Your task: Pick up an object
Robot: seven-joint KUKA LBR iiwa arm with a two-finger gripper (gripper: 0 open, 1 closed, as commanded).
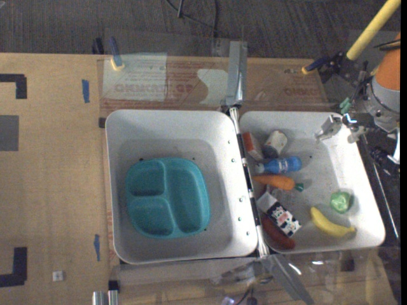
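Camera view has my claw (338, 128) hanging over the two o'clock corner of the right bin (372, 199), and I cannot tell whether it is spread or closed; nothing sits in it, so I judge I am at the approach, with the reach down yet to come. The banana (331, 222) lies free at about five o'clock in that bin, near the green toy (341, 201). Its long axis runs from ten o'clock to four o'clock, so my next move calls for lowering across its width.
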